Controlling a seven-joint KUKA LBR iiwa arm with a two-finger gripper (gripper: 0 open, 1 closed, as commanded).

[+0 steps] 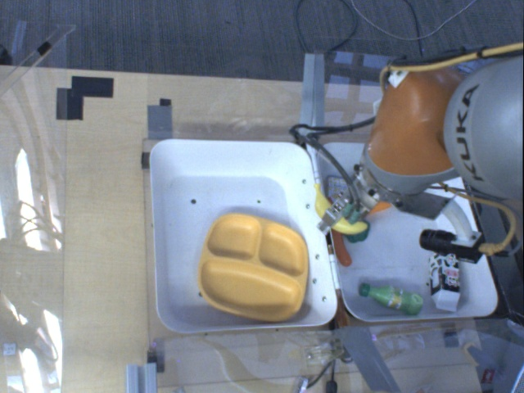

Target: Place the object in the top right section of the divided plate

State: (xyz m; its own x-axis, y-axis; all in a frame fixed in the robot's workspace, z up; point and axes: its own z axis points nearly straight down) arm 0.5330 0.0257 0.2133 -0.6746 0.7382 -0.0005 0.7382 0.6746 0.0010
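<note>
Pale wood forms the worktop point(98, 244), which carries 2 shallow white bins side by side. Black square markings point(82, 95) lie on the wood near its upper left. The left bin point(221, 166) holds a yellow divided plate point(254, 266), set toward the bin's lower middle and turned at a slight angle; it has 3 sections, 2 smaller ones along its upper edge and 1 long one below them. All 3 sections look bare. The right bin point(471, 301) touches the left bin along a shared inner edge. Over that edge, at the upper left of the right bin, hangs the hand point(342, 211) of the grey arm point(491, 121), whose orange band point(409, 125) sits just above the wrist. A yellow object point(354, 228), perhaps a banana, lies directly under the hand, inside the right bin and just beside the dividing edge, well apart from the plate. Whether the hand is spread or pressed together cannot be told, and contact with the yellow object cannot be confirmed. A red-orange item point(343, 252) lies just below the yellow object. A green bottle point(393, 297) lies on its side near the right bin's lower edge. A small black-and-white carton point(444, 278) stands at the lower right. Black cables point(385, 11) loop across the dark floor behind the worktop.
</note>
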